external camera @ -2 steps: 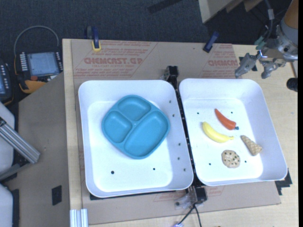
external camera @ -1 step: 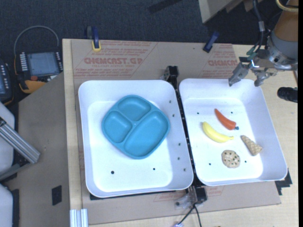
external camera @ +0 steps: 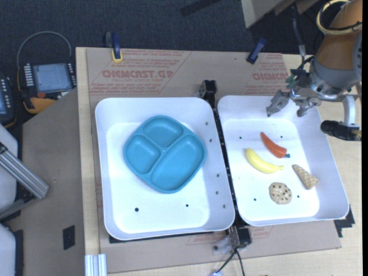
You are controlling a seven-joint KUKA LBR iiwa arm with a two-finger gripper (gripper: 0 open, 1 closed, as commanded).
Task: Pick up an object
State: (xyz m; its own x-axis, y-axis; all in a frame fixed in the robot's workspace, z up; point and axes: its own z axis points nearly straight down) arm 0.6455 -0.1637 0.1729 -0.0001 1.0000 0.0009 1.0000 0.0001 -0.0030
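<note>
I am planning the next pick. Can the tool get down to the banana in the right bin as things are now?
Probably yes. The tool hangs over the right bin's far edge, and the banana lies uncovered, apart from the red pepper beside it.

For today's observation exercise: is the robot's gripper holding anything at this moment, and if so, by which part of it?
Nothing is held. The two-finger gripper hangs open over the far edge of the right white bin, apart from the red chili pepper and yellow banana.
</note>
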